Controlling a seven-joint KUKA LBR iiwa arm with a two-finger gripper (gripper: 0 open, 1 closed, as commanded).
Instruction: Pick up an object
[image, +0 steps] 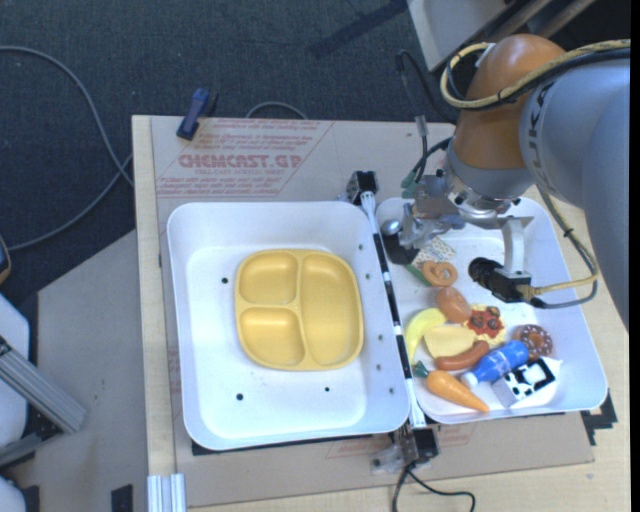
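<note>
While the bench (250, 160) spreads its pale board under everything, with red printed lettering across its far part, the grey arm (590, 110) enters from the right and bends down over the right bin, its orange band (495, 110) sitting just above the wrist. Two shallow white bins lie side by side on the board. The left bin (200, 330) carries a yellow divided tray (298, 308) with three compartments, lying flat near the bin's middle. The right bin (570, 330) holds a cluster of toy food gathered in its near half. The jaws (425, 232) hang low over the far left part of the right bin, close to the divider between the bins; whether they stand apart or together cannot be told, since the wrist hides them. Just near of the jaws lies a small round orange-brown piece (439, 272), and nearer again a brown sausage-shaped piece (452, 303). Further toward the near rim sit a yellow banana (420, 328), a pale yellow wedge (446, 342), a red-brown sausage (461, 358), an orange carrot (457, 390), a blue bottle (500, 362), a small red item (487, 321), a round chocolate doughnut (535, 338) and a black-and-white tag (527, 380). A blue clip (194, 113) rests at the board's far left edge.
</note>
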